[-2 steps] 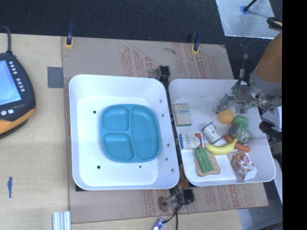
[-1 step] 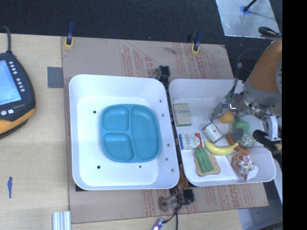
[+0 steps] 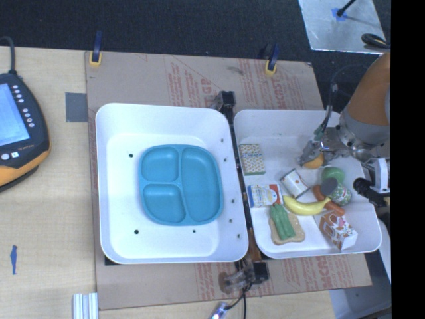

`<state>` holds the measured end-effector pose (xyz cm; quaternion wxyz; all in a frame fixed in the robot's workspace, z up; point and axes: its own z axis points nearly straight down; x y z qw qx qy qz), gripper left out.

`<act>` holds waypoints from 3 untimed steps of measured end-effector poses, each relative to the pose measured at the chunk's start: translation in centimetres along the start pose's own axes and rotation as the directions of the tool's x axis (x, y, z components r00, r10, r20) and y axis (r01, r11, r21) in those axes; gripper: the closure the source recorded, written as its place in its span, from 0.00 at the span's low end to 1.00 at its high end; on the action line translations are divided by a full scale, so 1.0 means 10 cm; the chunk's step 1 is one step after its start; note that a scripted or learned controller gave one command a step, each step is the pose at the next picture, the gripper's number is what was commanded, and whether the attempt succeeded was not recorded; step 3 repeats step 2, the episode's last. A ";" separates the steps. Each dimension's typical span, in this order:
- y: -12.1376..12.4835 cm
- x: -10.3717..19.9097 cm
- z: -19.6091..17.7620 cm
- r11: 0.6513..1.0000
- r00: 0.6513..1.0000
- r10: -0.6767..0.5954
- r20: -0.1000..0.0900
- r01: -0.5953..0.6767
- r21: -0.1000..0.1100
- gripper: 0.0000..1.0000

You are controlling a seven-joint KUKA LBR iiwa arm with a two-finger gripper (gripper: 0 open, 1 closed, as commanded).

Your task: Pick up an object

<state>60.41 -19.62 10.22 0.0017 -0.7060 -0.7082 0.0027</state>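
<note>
The right bin (image 3: 279, 121) holds several small items. Among them are a yellow banana (image 3: 307, 207), a green can (image 3: 336, 182), a red and white carton (image 3: 338, 232), a green piece on a slice of toast (image 3: 285, 225), a patterned little box (image 3: 252, 158), a printed card (image 3: 264, 195) and a small white packet (image 3: 293, 181). My gripper (image 3: 315, 154) is low over the bin's far right part, its tip right at a small orange object (image 3: 318, 159). The arm's wrist hides what lies behind it.
The left bin (image 3: 113, 121) carries a blue divided plate (image 3: 180, 184). A handheld pendant (image 3: 18, 128) lies at the bench's left edge. Clamps (image 3: 271, 58) hold the brown sheet at the back. The arm's orange band (image 3: 373, 92) rises over the right bin's far corner.
</note>
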 end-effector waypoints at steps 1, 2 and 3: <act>-0.25 0.37 -0.07 1.000 1.000 -0.003 -0.001 0.003 -0.002 1.00; -0.13 1.10 -0.90 1.000 1.000 -0.001 -0.002 0.001 -0.004 1.00; -0.13 1.10 -0.90 1.000 1.000 -0.001 -0.002 0.001 -0.004 1.00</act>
